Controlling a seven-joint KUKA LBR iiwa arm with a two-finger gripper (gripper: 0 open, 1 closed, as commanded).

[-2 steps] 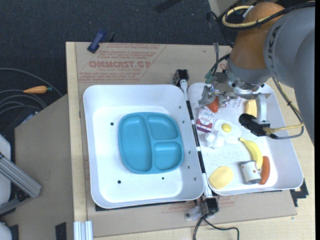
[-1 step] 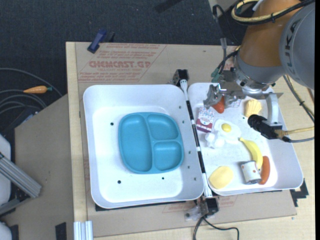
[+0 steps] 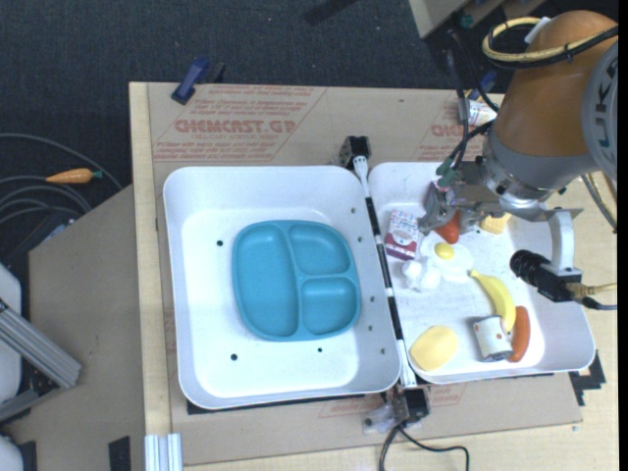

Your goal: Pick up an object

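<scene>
My gripper (image 3: 439, 210) hangs low over the back of the right bin (image 3: 579, 346), under the grey and orange arm. A small red object (image 3: 449, 232) lies right at its tip; whether it is gripped is hidden from this angle. Just left of it sits a red and white packet (image 3: 400, 235). A small yellow piece (image 3: 444, 252) and white bits (image 3: 427, 274) lie in front of the gripper. Nearer the front are a banana (image 3: 496, 297), a red sausage-shaped piece (image 3: 520, 332), a small grey can (image 3: 488, 335) and a yellow lemon-like lump (image 3: 434, 346).
The left bin (image 3: 196, 214) holds a blue divided plate (image 3: 294, 278). A pale yellow item (image 3: 496, 224) rests behind the arm's wrist. A black fitting (image 3: 535, 268) on the arm juts over the right bin's right side. Cardboard (image 3: 245, 121) lies under both bins.
</scene>
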